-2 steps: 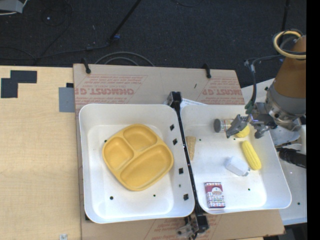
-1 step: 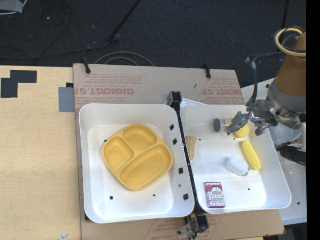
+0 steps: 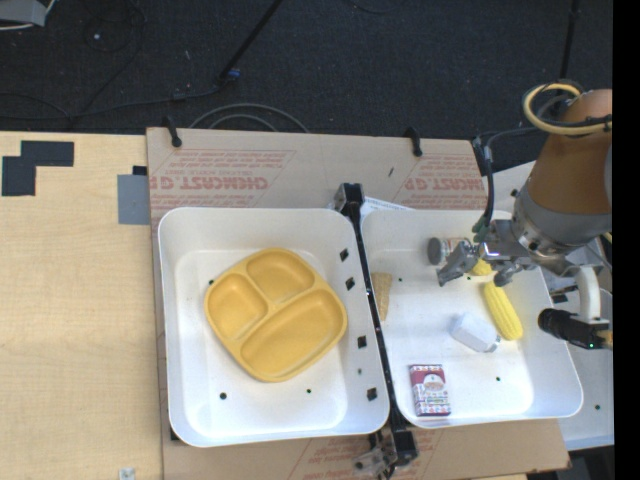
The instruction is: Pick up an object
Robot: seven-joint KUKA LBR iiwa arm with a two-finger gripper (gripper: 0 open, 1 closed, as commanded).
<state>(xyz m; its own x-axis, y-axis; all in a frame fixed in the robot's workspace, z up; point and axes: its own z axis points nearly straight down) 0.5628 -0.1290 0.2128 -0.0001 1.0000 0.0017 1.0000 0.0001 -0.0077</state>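
Where the grey arm point(image 3: 566, 183) enters from the right edge of the frame, its tool point(image 3: 478, 264) hangs low over the upper part of the right bin point(image 3: 560, 398); whether it is released or clenched cannot be told from this angle, and nothing is seen between its tips.

Right bin, contents:
- corn cob point(image 3: 502, 310), yellow, lying just below and right of the tool, its upper end tucked under the tool's body.
- small grey block point(image 3: 472, 334), beside the cob's lower left, centre of the bin.
- small red and white box point(image 3: 430, 388), flat near the bin's lower left corner, well apart from the tool.

Left bin point(image 3: 190, 408), contents:
- yellow divided plate point(image 3: 276, 314), three compartments, lying flat at the centre.

Both bins sit side by side on a cardboard sheet point(image 3: 290, 173) on the bench point(image 3: 70, 308), with a black divider bar point(image 3: 362, 298) along their shared edge.
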